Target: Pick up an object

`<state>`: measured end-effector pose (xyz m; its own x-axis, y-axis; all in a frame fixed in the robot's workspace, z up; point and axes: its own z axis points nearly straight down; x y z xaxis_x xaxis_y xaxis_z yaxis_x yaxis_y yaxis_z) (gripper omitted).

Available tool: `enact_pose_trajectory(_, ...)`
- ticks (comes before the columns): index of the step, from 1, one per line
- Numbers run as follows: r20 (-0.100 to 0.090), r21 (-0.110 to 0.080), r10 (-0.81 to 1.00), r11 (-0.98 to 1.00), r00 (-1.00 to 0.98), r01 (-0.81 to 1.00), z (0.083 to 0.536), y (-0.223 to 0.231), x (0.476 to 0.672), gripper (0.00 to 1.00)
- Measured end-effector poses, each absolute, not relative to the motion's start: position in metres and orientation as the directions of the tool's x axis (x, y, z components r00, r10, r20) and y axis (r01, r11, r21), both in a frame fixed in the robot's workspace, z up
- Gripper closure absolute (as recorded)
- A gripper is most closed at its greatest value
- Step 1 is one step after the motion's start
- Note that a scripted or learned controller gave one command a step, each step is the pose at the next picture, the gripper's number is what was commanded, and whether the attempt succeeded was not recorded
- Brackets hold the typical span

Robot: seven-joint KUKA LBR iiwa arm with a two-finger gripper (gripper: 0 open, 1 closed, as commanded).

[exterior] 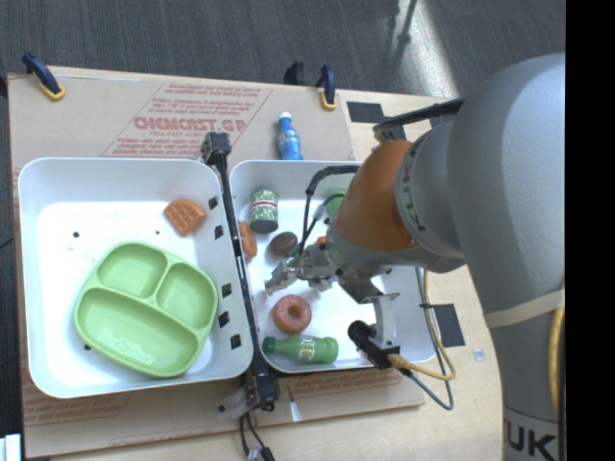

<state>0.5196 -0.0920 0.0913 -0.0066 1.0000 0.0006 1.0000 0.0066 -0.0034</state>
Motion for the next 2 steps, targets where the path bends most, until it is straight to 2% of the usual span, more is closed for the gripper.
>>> enact_pose_trajectory(1,-0.001,-0.004,1.000,0.011,-0.011,1.000,0.101,-0.093,0.520,1.00)
enact_pose_trajectory(2,-0.001,-0.005,1.000,0.015,-0.015,1.000,0.112,-0.093,0.521,1.00)
